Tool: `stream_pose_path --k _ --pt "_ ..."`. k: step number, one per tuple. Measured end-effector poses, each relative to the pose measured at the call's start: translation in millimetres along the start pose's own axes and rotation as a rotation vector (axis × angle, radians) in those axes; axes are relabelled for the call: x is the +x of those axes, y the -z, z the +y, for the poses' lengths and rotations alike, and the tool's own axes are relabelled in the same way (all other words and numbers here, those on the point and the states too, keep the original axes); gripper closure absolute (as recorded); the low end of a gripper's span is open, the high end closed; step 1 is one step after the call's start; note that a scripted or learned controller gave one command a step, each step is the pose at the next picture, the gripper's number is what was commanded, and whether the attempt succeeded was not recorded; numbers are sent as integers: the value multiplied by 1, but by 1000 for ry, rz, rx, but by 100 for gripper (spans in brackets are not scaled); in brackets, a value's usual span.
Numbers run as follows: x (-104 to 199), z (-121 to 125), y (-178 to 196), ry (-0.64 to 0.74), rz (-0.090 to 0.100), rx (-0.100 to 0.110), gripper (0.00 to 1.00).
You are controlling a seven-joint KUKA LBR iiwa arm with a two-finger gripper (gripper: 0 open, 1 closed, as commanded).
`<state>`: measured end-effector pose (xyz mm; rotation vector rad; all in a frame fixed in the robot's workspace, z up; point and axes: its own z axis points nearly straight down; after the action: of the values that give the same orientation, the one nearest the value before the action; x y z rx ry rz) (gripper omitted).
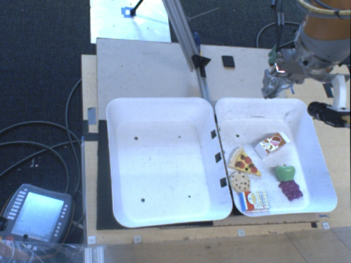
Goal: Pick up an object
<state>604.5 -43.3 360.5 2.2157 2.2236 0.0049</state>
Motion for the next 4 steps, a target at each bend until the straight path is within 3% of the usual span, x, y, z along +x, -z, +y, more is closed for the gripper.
stream_pose_path --k 3,4 --pt "0 1 31 3 0 -2 100" --pt "7 37 -1 6 0 6 100"
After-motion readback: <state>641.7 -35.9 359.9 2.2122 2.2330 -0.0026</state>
